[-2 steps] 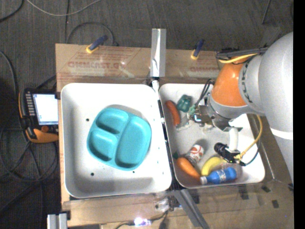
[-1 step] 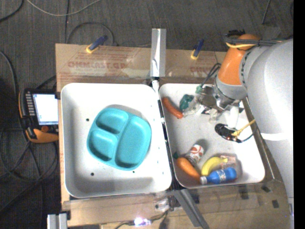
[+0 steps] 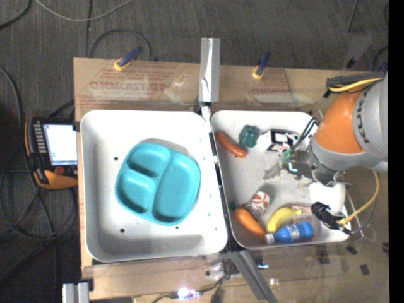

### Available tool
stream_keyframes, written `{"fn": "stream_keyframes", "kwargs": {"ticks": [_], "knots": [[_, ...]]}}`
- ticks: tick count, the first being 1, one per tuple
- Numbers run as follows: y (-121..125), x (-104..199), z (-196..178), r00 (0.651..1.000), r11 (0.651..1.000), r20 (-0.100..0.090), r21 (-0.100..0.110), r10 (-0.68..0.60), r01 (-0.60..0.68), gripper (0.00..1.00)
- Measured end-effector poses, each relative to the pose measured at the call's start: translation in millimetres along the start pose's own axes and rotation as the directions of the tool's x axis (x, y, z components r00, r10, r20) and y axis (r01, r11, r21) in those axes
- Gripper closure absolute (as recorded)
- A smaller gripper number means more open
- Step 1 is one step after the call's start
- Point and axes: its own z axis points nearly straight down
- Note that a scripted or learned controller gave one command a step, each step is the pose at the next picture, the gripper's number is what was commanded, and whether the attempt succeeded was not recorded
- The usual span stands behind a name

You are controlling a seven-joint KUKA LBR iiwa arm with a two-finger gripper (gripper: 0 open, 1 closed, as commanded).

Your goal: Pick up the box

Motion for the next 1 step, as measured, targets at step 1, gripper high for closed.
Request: {"fn": "stream_keyframes", "kwargs": {"ticks": [1], "knots": [[-26.6,35.4,-1.0,1.0,1.0,0.004,-0.009,-0.018,0.018,0.0]]}}
